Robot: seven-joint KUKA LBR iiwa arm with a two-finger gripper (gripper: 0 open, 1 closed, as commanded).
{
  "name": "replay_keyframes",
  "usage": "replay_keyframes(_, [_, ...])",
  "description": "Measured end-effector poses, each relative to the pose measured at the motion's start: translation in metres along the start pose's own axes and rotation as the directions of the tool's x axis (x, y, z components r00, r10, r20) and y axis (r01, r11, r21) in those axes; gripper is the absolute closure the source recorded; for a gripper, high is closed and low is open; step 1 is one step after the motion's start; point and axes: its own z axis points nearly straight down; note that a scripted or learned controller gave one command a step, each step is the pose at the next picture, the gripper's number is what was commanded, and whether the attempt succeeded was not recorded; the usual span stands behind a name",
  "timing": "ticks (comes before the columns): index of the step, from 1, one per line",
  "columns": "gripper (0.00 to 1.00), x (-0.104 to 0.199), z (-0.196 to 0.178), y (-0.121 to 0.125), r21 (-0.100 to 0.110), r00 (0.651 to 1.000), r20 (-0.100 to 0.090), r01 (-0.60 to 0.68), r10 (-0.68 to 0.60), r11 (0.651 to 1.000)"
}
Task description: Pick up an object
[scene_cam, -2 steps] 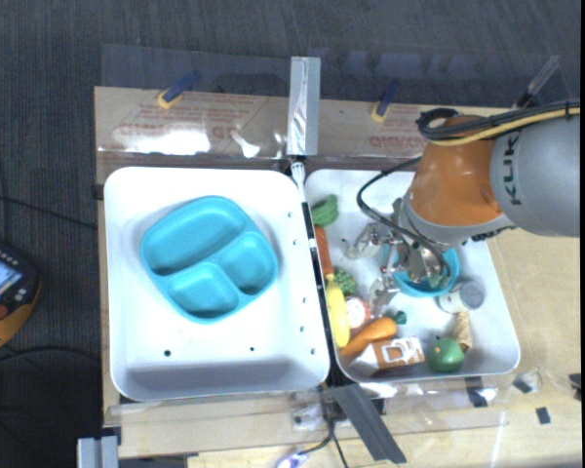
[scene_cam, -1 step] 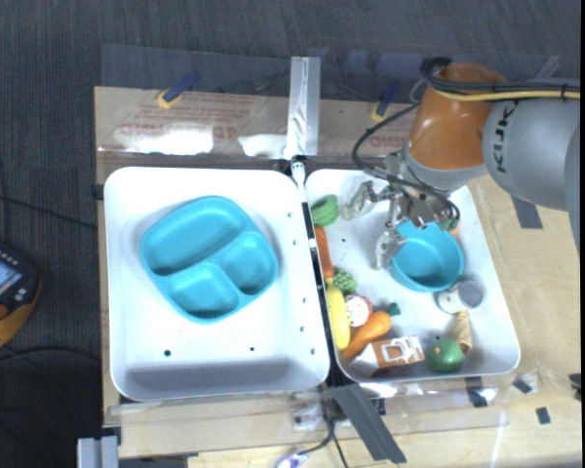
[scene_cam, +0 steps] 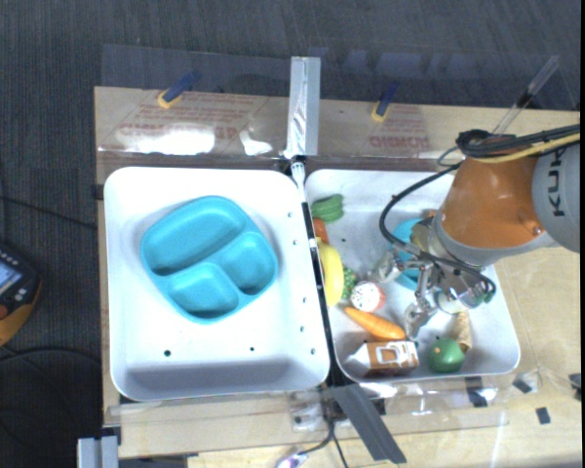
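Orange-banded arm's tool (scene_cam: pixel 431 305) hovers, perhaps touching nothing, above carrot (scene_cam: pixel 374 323).

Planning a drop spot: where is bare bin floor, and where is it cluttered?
Left bin: bare floor all around the blue divided tray, widest along the front wall. Right bin: crowded near the divider with carrot, banana, green ball; gripper over its middle.

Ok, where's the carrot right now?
In the camera view the carrot lies in the right bin, toward its front left, just above the small orange box and left of the pincer.
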Motion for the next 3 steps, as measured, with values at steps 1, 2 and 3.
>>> replay_keyframes(1, [0.00,-0.029,0.002,-0.062,-0.017,0.930,0.002,0.368,-0.368,0.930])
replay_keyframes(2, [0.00,-0.029,0.002,-0.062,-0.017,0.930,0.002,0.368,-0.368,0.930])
replay_keyframes(3, [0.00,-0.091,0.005,-0.090,-0.024,0.937,-0.009,0.350,-0.351,0.936])
